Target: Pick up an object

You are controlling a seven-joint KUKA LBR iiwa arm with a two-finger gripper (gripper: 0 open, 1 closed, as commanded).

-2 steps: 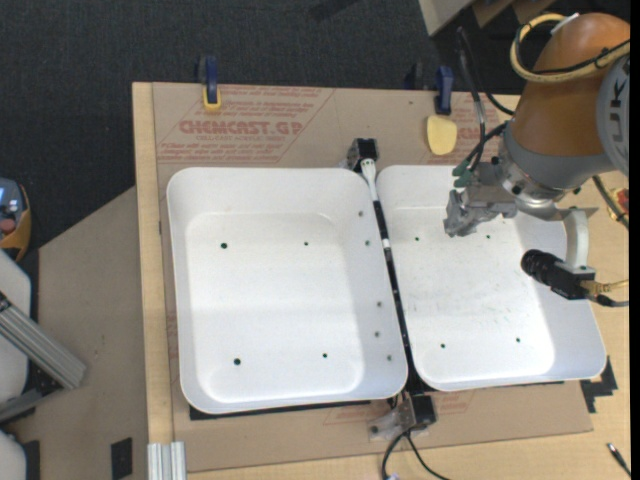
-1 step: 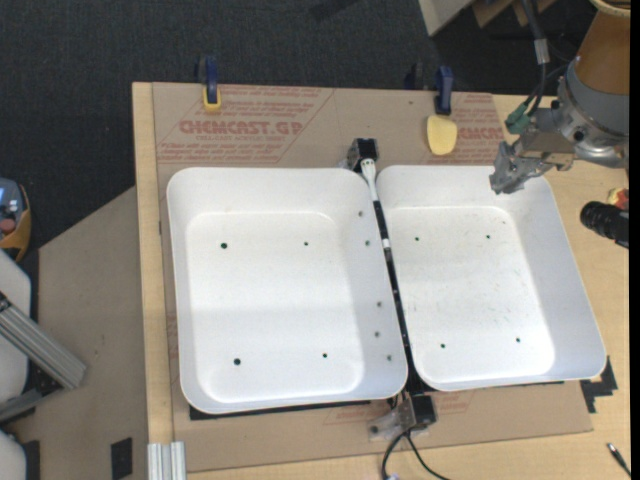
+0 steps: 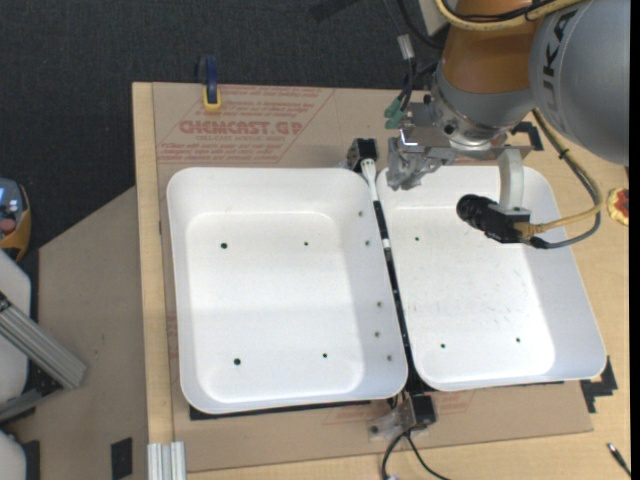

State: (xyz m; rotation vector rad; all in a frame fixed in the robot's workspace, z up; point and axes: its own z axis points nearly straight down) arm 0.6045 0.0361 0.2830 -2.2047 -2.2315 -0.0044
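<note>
The left bin (image 3: 270, 298) is showing a bare white floor with four dark dots, so a grasp there is risking to catch nothing. The end effector (image 3: 410, 166) is hanging over the far left corner of the right bin (image 3: 480, 308) and could be striking its rim. I cannot tell whether it is open or closed, nor where an object is lying.

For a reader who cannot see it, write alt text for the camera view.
A grey arm with an orange band hangs its gripper over the far edge of the right bin, beside the left bin. Both white bins sit on a board.
</note>
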